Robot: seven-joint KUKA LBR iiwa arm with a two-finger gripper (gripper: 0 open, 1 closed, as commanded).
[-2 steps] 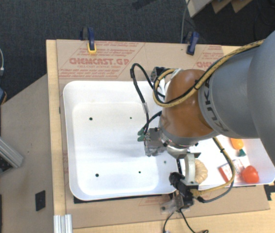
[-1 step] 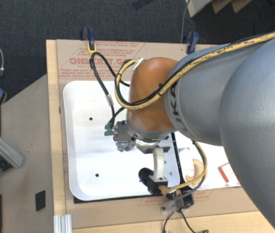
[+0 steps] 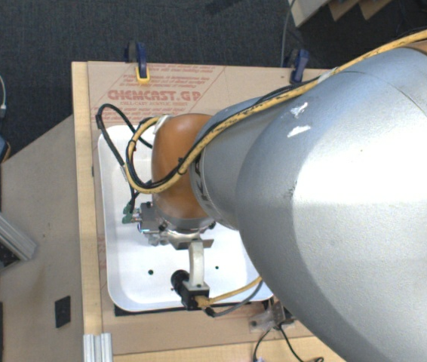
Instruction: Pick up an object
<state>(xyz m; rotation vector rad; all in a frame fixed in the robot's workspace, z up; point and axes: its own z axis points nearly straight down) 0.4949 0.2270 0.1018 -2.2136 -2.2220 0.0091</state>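
While the arm [image 3: 334,202] reaches in from about 4 o'clock and covers much of the bench, we judge the task to be in its early or middle part, with nothing yet shown as picked. The orange band [image 3: 179,164] sits over the middle of the left bin [image 3: 123,270], and the gripper [image 3: 172,232] hangs just below it, low over the white floor and pointing down. Looking almost straight down on the wrist, we cannot tell whether the gripper is released or clenched, nor whether anything sits in it.

The object to be picked is hidden from us. If one lies in this bin, we judge it to be under the wrist or under the arm toward 3 o'clock. The bare floor at 7 o'clock from the gripper carries two dark specks [image 3: 151,271], too small for us to tell whether they are items or marks. Cables [image 3: 134,157] loop out at 10 o'clock from the band.

Left to do, in our judgement: a confirmed grasp and a lift clear of the bin.
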